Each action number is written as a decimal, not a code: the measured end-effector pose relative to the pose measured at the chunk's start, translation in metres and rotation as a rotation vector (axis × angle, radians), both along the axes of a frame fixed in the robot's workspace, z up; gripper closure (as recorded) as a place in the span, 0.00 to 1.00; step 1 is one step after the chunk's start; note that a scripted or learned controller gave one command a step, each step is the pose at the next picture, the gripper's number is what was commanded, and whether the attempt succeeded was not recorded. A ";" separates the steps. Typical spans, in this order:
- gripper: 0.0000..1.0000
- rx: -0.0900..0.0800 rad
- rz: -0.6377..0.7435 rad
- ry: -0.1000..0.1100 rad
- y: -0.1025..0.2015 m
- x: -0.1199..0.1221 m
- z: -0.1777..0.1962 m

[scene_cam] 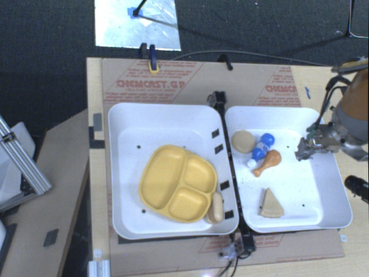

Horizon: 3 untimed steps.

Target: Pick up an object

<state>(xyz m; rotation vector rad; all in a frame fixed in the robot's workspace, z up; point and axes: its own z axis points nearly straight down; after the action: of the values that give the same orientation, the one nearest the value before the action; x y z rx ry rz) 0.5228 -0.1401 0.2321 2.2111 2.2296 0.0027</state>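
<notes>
Bench, two shallow white bins (288, 117): orange plastic drumstick (267, 162) unpicked; dark two-finger gripper (304, 150) near right rim, grip state cannot be told.

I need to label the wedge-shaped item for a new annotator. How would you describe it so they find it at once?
Look in the right-hand white bin, the one the gripper reaches into. Near its front edge lies a tan wedge, apart from the cluster further back. Unlike the round tan piece, blue bottle and orange drumstick, it is triangular and lies alone.
</notes>
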 end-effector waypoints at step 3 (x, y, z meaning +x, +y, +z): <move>1.00 0.001 0.001 -0.001 0.168 0.045 -0.017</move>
<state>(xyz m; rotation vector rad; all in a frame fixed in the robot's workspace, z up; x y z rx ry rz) 0.5677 0.0278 0.2154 2.2101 2.2313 0.0048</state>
